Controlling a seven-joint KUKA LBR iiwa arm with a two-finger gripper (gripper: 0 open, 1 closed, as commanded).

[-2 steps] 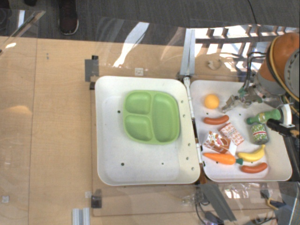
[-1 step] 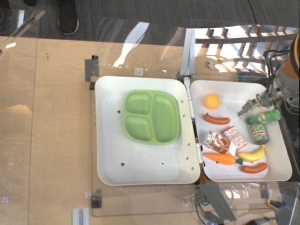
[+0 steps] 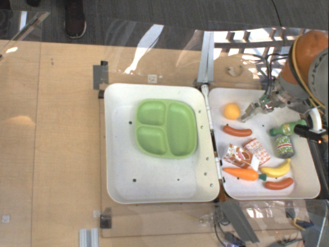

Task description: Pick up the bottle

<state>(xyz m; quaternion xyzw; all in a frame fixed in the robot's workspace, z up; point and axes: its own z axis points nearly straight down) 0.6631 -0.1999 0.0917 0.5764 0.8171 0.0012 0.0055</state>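
1. The gripper (image 3: 250,112) hangs over the far part of the right bin (image 3: 308,192), fingers spread narrowly, holding nothing.
2. The left bin (image 3: 118,184) holds a green divided plate (image 3: 167,127).
3. The right bin holds food toys and the bottle (image 3: 288,128).
4. The bottle, green, lies on its side at the bin's right edge, beside a can (image 3: 284,145).

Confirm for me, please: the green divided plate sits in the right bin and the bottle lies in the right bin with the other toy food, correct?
Not quite. The camera view shows the green divided plate in the left bin, alone there. The bottle does lie in the right bin with the other toy food.
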